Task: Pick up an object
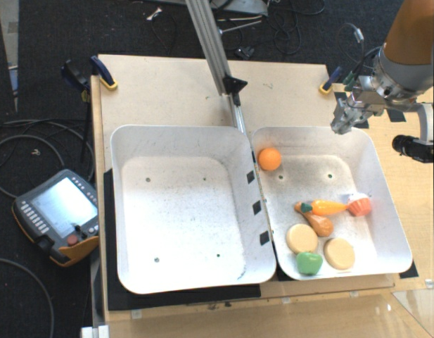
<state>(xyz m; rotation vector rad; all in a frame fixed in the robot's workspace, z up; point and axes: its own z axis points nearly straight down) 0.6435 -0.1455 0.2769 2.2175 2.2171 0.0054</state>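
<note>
Overhead, the gripper (345, 120) hangs above the right bin's (385, 189) far rim, its grasp state impossible to tell, while an orange ball (269, 158) and toy foods cluster below, seemingly awaiting a pick.

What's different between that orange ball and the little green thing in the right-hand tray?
The orange ball is round and plain orange; the green piece is bright green and less evenly round. The orange ball sits alone near the right bin's far left corner, apart from everything. The green piece lies at the near edge, touching two pale round discs. The two look similar in size, and both rest on the floor of the same bin.
</note>
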